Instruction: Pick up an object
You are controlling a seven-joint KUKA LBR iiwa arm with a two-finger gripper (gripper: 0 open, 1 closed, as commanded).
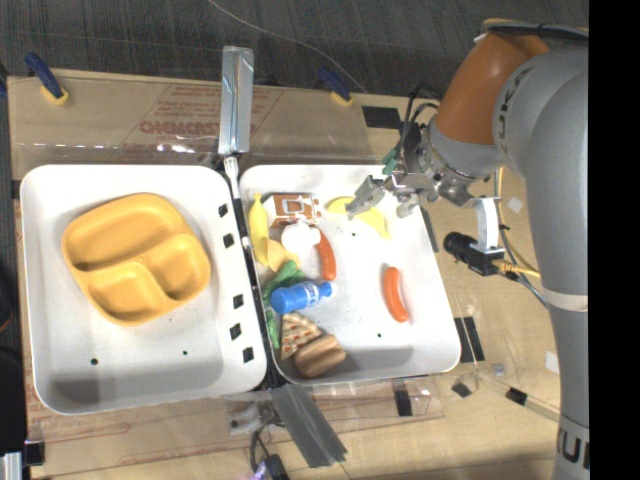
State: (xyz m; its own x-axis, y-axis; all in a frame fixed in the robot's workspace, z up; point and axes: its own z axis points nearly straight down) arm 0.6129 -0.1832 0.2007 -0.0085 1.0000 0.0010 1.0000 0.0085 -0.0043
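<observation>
My gripper [385,200] hovers over the far right part of the right bin [430,308], fingers spread apart and open. A small yellow piece [343,206] lies on the bin floor just left of the left finger [364,195], and another yellow bit [379,224] sits below the fingers; neither is gripped. Two orange sausages lie in the bin, one [396,293] to the right and one [326,258] nearer the middle. Along the bin's left side are a banana [258,230], a blue bottle [300,296] and a brown bun [318,354].
The left bin [60,368] holds a yellow divided tray [135,258]. A brown-and-white box [293,208], a white item [298,238], a green item [281,273] and a waffle [292,332] crowd the right bin's left side. A metal divider post [236,98] stands between the bins.
</observation>
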